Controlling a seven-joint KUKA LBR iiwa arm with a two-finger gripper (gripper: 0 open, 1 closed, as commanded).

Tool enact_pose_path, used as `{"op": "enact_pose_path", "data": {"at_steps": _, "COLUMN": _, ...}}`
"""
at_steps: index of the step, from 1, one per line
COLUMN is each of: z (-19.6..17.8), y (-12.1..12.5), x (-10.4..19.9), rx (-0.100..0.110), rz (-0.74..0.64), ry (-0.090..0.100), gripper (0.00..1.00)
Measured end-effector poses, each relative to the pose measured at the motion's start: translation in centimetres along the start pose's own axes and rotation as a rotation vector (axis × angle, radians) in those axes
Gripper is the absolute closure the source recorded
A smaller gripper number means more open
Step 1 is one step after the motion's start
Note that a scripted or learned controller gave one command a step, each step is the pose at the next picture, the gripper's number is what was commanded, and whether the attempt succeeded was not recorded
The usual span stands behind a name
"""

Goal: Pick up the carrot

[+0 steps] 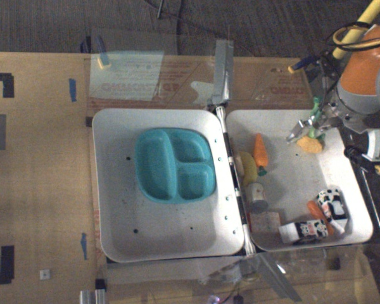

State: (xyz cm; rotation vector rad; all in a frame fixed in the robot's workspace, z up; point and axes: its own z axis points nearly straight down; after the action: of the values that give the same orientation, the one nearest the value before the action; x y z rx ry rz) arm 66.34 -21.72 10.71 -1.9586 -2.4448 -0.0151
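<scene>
While the carrot [260,149] lies in the right bin [361,223], tip pointing far, beside a banana [247,167] at the left wall, the pincer [307,128] hovers to its right above a yellow chip [311,145]; spread or pressed together, I cannot tell. Best slide left, align across the carrot's width, then descend.

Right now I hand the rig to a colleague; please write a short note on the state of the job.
End effector: near the right bin's far right corner, above a yellowish item; holds no carrot.
Carrot: lies in the right bin, near its left wall, beside a banana.
Done: nothing yet.
Left: move to the carrot, grasp it, lift it.
</scene>
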Motion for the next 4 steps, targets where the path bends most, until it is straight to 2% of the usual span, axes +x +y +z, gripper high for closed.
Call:
{"op": "enact_pose_path", "data": {"at_steps": 1, "z": 0.2, "y": -0.5, "x": 0.3, "rx": -0.016, "rz": 0.003, "ry": -0.008, "gripper": 0.0}}
{"op": "enact_pose_path", "data": {"at_steps": 2, "z": 0.2, "y": -0.5, "x": 0.3, "rx": -0.018, "rz": 0.025, "ry": -0.005, "gripper": 0.0}}
{"op": "enact_pose_path", "data": {"at_steps": 3, "z": 0.2, "y": 0.0, "x": 0.2, "rx": -0.005, "rz": 0.051, "ry": 0.003, "gripper": 0.0}}
{"op": "enact_pose_path", "data": {"at_steps": 4, "z": -1.3, "y": -0.3, "x": -1.0, "rx": -0.012, "rz": 0.057, "ry": -0.026, "gripper": 1.0}}
